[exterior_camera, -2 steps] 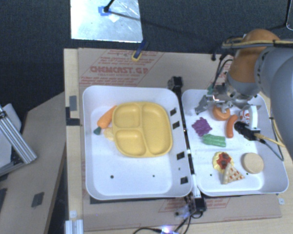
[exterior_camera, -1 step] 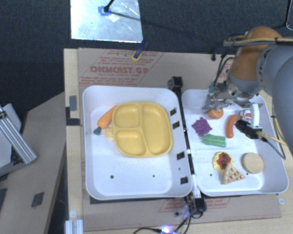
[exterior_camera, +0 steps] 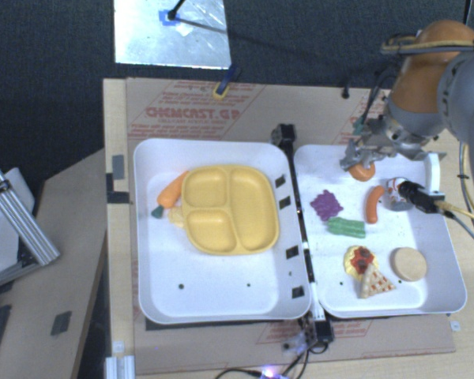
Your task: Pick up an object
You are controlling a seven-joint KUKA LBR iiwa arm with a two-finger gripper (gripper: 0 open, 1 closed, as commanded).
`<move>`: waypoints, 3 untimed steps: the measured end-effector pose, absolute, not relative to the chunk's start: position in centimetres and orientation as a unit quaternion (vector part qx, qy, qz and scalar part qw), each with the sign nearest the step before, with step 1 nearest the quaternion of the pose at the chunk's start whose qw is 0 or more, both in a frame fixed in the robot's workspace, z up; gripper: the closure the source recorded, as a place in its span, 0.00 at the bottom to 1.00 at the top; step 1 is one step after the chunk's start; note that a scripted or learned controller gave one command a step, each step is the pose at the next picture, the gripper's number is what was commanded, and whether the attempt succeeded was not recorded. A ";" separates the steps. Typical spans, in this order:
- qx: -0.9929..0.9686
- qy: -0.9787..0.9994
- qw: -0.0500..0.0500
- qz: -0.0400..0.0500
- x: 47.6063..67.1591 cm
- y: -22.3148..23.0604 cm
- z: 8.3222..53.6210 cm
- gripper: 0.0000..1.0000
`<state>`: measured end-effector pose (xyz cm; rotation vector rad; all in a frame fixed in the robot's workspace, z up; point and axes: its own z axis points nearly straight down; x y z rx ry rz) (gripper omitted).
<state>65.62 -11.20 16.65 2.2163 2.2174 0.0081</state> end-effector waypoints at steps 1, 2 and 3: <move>0.706 0.708 0.003 0.003 65.8 -11.2 22.2 1.00; 0.707 0.707 0.000 0.000 60.7 -10.0 21.9 1.00; 0.706 0.709 -0.001 0.000 56.0 -7.1 21.8 1.00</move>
